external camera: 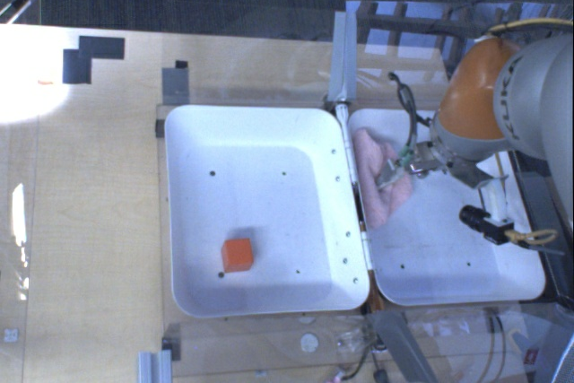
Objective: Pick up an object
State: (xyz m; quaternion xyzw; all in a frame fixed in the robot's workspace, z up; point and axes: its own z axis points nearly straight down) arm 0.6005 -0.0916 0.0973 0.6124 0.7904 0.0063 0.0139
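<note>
Pincer sat low on the pink cloth bunched against the right bin's left wall, apparently going for it; can't tell how far the pincer was spread. Orange block lay alone, near-left in the left bin.

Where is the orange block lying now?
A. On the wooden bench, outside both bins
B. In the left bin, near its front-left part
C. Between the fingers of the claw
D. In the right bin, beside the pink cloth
B: the orange block rests on the floor of the left bin, far from the pink cloth in the right bin.
</note>
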